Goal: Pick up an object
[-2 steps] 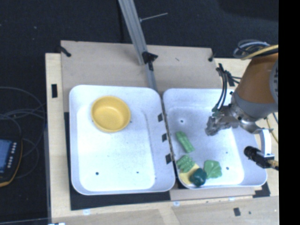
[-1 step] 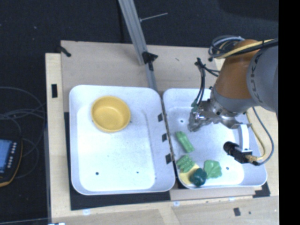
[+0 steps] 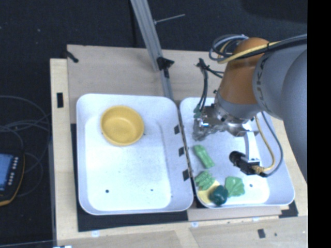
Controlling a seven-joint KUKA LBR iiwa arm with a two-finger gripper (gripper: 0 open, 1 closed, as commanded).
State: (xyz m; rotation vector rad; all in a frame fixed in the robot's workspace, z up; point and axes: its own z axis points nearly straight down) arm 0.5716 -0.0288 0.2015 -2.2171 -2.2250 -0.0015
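My gripper (image 3: 200,133) hangs low in the right bin (image 3: 276,187), near its left wall, under the orange wrist band. Just below it lies a light green oblong piece (image 3: 203,156), tilted. Further toward the front of that bin sit another green piece (image 3: 204,180), a green leafy piece (image 3: 235,185) and a dark green ball (image 3: 219,195) on something yellow. A yellow bowl (image 3: 122,125) stands upright in the left bin (image 3: 129,190), at its back left. I see nothing between the gripper's fingers.
A grey metal rail (image 3: 149,30) slants down from the top to the gap between the bins. Black clips (image 3: 181,151) sit along the divider. Cables loop beside the wrist over the right bin. A handheld pendant (image 3: 9,174) lies off the bench at left.
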